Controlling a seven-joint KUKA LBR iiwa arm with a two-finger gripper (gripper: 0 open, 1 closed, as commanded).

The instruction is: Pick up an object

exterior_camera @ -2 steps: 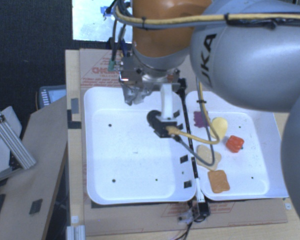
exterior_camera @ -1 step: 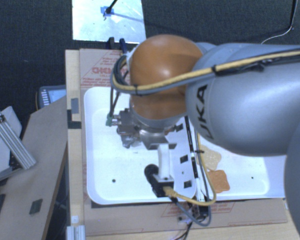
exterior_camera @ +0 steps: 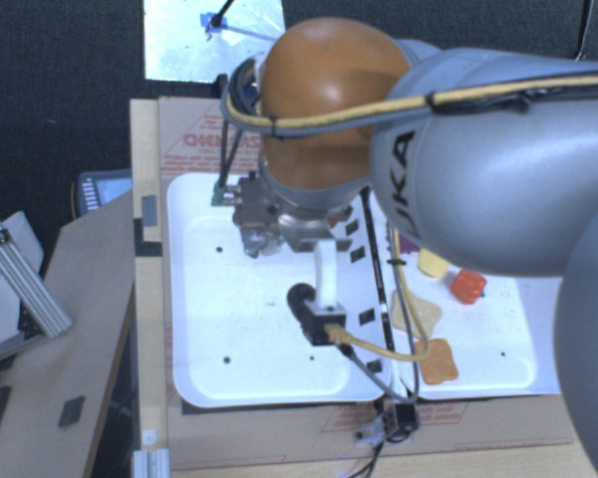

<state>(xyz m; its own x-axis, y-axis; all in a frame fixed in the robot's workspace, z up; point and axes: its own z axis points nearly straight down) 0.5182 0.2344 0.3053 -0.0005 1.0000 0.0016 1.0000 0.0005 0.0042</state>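
Camera view, grey arm's gripper (exterior_camera: 267, 229) positioned over shallow white bin (exterior_camera: 219, 327) at frame centre, opening cannot be told, small red block (exterior_camera: 468, 287) lying at right.

overall: bright, even; source direction unclear
left bin (exterior_camera: 204, 357): near-white, close to clipping, little surface detail
shadows: soft, faint grey patch on bin floor under the wrist
glare: broad sheen on orange band (exterior_camera: 324, 78); shiny sheet (exterior_camera: 194, 28) at top washes out
focus: red object (exterior_camera: 468, 287) fairly sharp; grey arm (exterior_camera: 498, 167) near lens is soft
backdrop: dark, low detail
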